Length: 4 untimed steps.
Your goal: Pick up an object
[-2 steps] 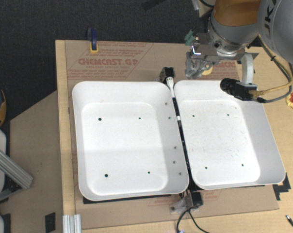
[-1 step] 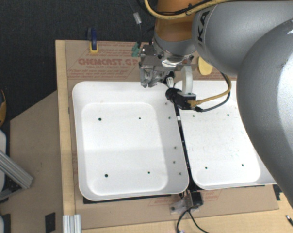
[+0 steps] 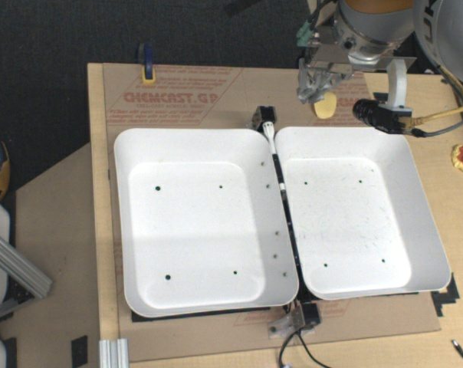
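Gripper (image 3: 317,90) hangs beyond right bin (image 3: 415,205), touching yellow object (image 3: 326,106).

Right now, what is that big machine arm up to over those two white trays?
A grey and orange robot arm reaches in from the right, its job being to pick something up. Its gripper hangs past the far edge of the right tray, over the cardboard sheet under both trays. A small pale yellow lump sits just by the gripper's tip; whether the gripper is actually holding it is hard to tell. The left tray sits beside the right one.
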Each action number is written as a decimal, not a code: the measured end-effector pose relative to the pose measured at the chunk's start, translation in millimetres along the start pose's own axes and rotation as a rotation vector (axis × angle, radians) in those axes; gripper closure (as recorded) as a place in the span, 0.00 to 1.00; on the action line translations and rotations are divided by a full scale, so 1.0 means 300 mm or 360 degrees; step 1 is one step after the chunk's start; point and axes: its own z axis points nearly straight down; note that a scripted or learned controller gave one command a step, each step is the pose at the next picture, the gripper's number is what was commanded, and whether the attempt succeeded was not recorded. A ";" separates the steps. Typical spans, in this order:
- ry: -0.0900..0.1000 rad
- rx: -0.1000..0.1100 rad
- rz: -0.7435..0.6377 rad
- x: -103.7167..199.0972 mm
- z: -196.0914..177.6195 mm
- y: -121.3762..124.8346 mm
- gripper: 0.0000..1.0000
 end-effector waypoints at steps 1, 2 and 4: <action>0.0008 0.0038 -0.0019 0.163 0.353 0.055 1.00; 0.0006 0.0007 -0.0011 0.089 0.160 0.067 1.00; 0.0011 0.0035 -0.0027 0.352 0.259 0.053 1.00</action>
